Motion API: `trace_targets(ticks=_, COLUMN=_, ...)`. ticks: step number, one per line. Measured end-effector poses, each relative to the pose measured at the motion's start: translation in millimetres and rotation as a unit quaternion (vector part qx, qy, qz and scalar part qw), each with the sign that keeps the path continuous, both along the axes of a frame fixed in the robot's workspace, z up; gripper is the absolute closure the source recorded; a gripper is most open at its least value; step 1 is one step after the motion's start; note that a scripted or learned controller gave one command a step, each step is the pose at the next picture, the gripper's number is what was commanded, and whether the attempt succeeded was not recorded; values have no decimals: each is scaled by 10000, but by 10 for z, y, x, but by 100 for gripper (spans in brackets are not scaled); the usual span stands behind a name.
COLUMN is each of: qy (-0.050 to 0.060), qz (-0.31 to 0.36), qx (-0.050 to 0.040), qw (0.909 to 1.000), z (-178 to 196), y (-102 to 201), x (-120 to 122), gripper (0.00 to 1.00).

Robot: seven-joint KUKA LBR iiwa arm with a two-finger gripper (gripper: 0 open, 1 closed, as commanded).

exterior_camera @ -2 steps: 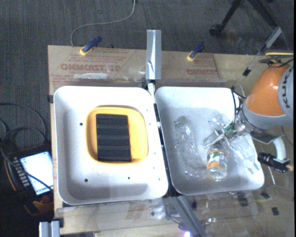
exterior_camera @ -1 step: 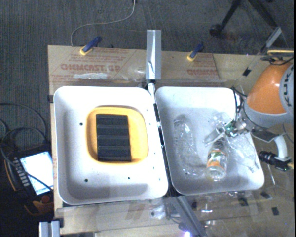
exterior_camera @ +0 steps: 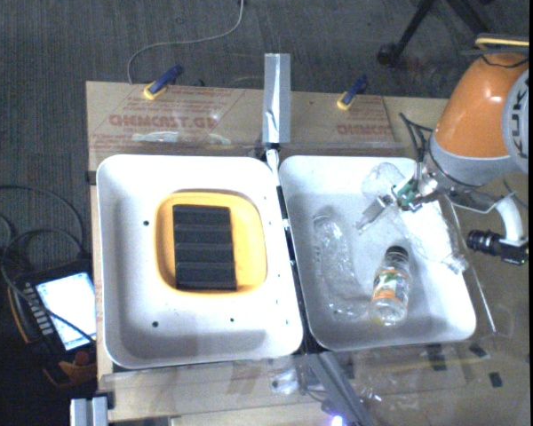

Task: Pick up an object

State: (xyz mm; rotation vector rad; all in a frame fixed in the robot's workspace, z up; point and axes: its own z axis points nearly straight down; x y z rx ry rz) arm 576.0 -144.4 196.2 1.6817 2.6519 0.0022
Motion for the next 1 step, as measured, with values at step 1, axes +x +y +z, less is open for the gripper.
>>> trace_targets(ticks=1, qy=5, qz=-482, qx=-2, qw=9988, z=272, y=690, x=79, gripper=100)
